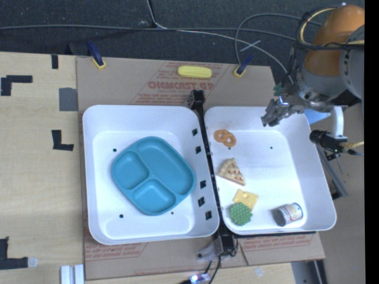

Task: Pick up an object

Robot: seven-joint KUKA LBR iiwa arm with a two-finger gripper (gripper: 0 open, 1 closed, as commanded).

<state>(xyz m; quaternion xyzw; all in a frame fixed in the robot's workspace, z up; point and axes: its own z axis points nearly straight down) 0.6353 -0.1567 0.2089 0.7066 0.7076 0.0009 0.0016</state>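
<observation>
My gripper (273, 116) hangs over the far-right corner of the right bin (323, 215), near its back wall. Can't tell how it's set from this angle, too small and dark. Nothing seen in it, so I judge no pick made yet.

Candidates, all placed relative to the right bin: pretzel (224, 138) near the far-left corner, close to the divider w/ the left bin (95, 176). Waffle wedge (231, 171) by the left wall, about mid-depth. Cheese block (246, 199) nearer the front, w/ a green knobby piece (240, 214) touching or just beside it at the front-left. Small can (288, 213) lying on its side at the front, right of centre, well apart from the rest.

Handling, my guess: these look like toy foods, prob light and stiff plastic, not fragile. Pretzel is closest to me but flat and thin w/ holes; I'd have to pinch across its outer rim, easy to miss. Can is rounder, likely slick, could roll; best taken across the body, perpendicular to its axis. Cheese block has flat sides, prob the surest hold, but the green piece crowds it.

Left bin holds a blue divided plate (153, 174).
</observation>
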